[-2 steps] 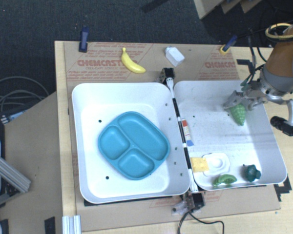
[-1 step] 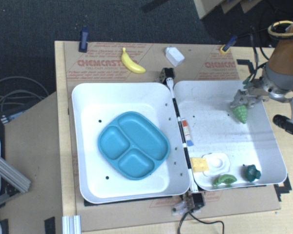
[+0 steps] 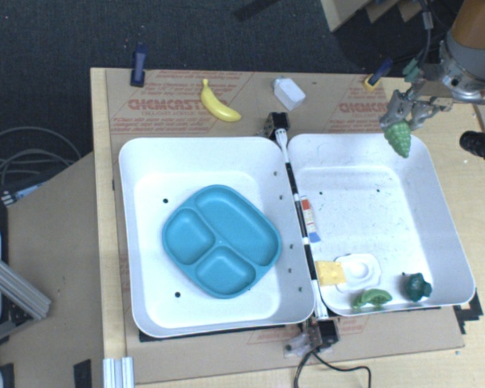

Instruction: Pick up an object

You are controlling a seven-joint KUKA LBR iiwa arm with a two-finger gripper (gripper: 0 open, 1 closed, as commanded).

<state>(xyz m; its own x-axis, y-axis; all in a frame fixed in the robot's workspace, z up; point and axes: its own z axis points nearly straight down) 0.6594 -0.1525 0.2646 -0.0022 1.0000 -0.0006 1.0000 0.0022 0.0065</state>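
Dark carpet [image 3: 105,14] surrounds the cardboard-topped bench [image 3: 170,103].

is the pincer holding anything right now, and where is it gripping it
Yes. The pincer holds a small green bumpy object by its top end; the rest hangs below the fingers, over the far right corner of the right bin.

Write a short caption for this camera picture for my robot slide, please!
Robot gripper lifts a green toy above the right bin.
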